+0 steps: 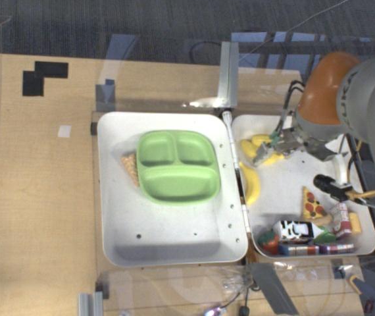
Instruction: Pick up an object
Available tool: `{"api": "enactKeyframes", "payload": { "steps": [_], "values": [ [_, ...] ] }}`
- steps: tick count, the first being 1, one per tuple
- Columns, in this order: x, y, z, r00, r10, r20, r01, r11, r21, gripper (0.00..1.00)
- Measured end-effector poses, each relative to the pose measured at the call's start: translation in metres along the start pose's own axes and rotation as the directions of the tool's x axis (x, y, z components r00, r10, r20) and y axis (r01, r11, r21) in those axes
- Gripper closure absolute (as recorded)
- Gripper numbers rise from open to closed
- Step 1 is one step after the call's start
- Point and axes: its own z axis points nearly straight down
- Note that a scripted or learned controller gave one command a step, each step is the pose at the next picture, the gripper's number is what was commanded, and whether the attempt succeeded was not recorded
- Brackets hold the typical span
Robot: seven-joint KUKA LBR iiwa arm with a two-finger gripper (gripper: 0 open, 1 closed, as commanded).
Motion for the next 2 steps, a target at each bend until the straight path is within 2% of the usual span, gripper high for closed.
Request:
{"api": "enactKeyframes", "payload": {
  "steps": [1, 2],
  "values": [
    [0.001, 0.003, -0.011, 1.000, 0.000, -0.002, 0.000, 1.000, -0.006, 1.00],
    [0.058, -0.009, -0.096, 0.967, -0.256, -0.004, 0.257, 0.967, 0.004, 1.00]
  ]
}}
